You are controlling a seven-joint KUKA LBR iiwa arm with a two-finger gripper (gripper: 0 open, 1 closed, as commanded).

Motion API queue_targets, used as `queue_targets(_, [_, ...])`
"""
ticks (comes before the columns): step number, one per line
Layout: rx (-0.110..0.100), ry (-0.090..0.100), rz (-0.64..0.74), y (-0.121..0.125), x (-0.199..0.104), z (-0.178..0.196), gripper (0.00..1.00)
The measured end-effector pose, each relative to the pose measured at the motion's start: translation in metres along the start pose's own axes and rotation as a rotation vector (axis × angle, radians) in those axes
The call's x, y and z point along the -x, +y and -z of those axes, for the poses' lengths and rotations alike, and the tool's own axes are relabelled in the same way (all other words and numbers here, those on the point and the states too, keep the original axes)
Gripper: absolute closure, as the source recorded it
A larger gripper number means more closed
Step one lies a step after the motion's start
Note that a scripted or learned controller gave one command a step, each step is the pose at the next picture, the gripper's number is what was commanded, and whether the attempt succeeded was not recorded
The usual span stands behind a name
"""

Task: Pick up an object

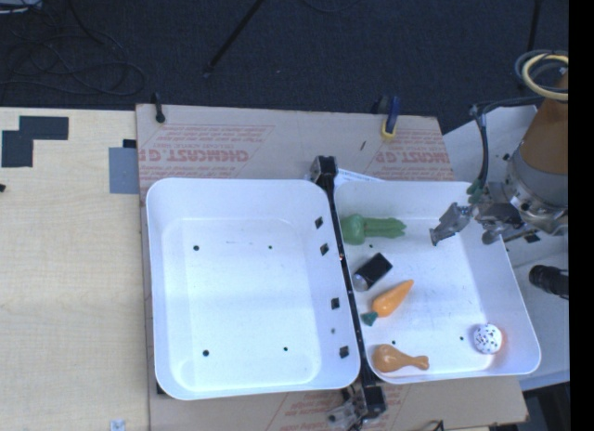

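Look at the cardboard sheet under the bins — you can read red print on it, upside down from this camera, spelling roughly "CHEMCRZT G". A second red print sits further right on the same sheet — too partial to read.

Green toy, orange carrot, perhaps speckled white ball.

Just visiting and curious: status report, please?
Two-finger gripper above right white bin, nothing held. Green toy, black cylinder, orange carrot, tan gourd, white dotted ball all lying untouched. Path unobstructed.
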State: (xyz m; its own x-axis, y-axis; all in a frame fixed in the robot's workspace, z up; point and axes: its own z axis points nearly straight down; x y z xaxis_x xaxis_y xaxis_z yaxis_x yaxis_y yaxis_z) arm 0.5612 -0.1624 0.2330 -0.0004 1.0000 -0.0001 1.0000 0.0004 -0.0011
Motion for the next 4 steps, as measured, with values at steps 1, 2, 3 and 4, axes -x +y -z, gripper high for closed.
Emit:
queue_targets(1, [-0.009, 0.005, 0.007, 0.053, -0.072, -0.14, 0.0])
queue_targets(2, [0.001, 0.002, 0.003, 0.022, -0.107, -0.041, 0.0])
queue_targets(3, [-0.005, 0.001, 0.0, 0.023, -0.104, -0.036, 1.0])
queue_targets(4, [0.02, -0.001, 0.004, 0.081, -0.125, 0.134, 1.0])
